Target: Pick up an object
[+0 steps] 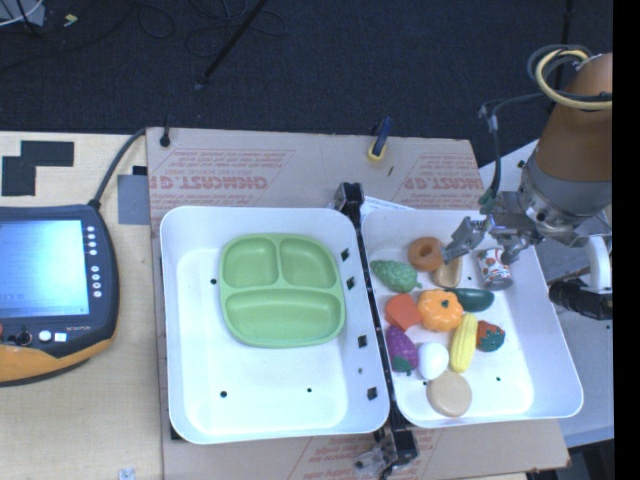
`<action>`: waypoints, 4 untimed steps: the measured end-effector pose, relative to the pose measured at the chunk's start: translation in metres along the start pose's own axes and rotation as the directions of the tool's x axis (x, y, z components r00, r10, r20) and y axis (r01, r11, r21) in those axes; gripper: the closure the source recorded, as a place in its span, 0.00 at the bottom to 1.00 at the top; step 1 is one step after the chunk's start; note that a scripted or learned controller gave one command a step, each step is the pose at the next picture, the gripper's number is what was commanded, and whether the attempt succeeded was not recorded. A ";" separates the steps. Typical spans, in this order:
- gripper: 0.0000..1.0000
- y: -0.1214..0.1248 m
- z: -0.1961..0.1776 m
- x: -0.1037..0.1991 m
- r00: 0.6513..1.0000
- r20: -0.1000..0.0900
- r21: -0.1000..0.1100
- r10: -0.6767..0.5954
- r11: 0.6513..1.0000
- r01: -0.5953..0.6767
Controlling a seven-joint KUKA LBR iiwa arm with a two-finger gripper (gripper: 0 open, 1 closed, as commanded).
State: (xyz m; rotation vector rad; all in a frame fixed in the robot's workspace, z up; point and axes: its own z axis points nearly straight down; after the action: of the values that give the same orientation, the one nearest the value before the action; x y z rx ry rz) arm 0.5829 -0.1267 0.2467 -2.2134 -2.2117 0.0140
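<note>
The gripper (487,236) hangs over the right white bin (540,363), fingers spread wide, holding nothing. The brown ring-shaped toy doughnut (425,253) lies just left of them.

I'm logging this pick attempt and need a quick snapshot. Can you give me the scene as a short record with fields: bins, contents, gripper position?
left bin: holds a green divided plate
right bin: holds a pile of toy food, among it a doughnut, orange pumpkin, corn cob, white egg, purple grapes
gripper: over the right bin's far side, beside the doughnut
grip: nothing seen between the fingers
beside the bins: control tablet at left
</note>
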 end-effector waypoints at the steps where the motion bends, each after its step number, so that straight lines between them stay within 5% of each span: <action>1: 0.00 0.002 -0.007 0.000 1.000 0.001 -0.011 -0.002 1.000 0.002; 4: 0.00 0.005 0.155 0.008 1.000 0.001 -0.008 -0.001 1.000 0.001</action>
State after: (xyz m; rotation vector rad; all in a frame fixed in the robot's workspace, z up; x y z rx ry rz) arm 0.5855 -0.1184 0.0914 -2.2171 -2.2174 0.0060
